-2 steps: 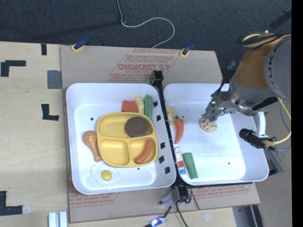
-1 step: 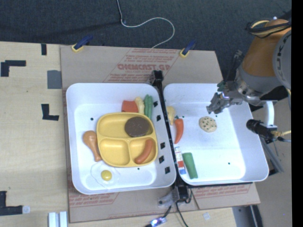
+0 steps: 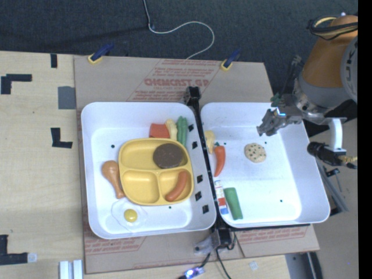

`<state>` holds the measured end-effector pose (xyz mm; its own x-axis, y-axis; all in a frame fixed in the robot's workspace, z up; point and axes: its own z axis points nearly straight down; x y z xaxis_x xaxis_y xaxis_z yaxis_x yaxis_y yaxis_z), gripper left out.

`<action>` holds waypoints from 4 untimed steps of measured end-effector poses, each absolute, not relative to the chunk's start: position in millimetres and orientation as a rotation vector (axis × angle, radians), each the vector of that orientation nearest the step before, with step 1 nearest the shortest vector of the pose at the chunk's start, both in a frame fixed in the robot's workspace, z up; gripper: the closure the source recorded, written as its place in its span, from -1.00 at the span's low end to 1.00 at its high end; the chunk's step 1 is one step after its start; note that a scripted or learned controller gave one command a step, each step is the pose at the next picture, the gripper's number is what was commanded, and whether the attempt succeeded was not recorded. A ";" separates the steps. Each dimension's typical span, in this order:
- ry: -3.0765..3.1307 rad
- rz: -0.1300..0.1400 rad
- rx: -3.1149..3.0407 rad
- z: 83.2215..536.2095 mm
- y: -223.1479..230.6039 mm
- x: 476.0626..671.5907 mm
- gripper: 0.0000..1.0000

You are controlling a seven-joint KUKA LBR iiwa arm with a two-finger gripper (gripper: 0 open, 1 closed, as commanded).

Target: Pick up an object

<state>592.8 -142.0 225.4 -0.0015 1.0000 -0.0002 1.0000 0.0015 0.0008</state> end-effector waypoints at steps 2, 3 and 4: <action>2.232 0.000 2.214 231.8 -24.1 592.7 1.00; 2.231 -0.001 2.215 223.4 30.0 599.7 1.00; 2.229 -0.004 2.218 213.4 68.8 586.4 1.00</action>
<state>586.4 68.8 213.4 -0.0051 1.0000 0.0002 1.0000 0.0051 -0.0039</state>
